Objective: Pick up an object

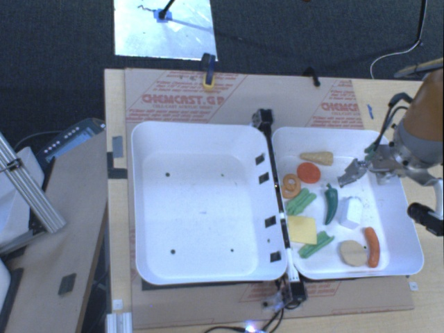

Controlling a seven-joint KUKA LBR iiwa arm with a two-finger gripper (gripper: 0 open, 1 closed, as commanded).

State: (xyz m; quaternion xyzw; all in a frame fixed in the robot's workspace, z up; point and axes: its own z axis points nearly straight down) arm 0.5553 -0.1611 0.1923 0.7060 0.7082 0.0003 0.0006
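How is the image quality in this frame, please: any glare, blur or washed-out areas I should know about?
Camera view: the reflective sheet at the top left glares pale; the white bins are bright, with little surface detail; the gripper and the small items such as the green pepper look soft, their edges slightly blurred; shadows in the bins are faint.

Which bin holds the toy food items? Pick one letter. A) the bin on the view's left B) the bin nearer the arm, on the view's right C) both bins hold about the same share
B: the red tomato slice, green pepper, yellow cheese square and sausage all lie in the right bin, beside the claw.
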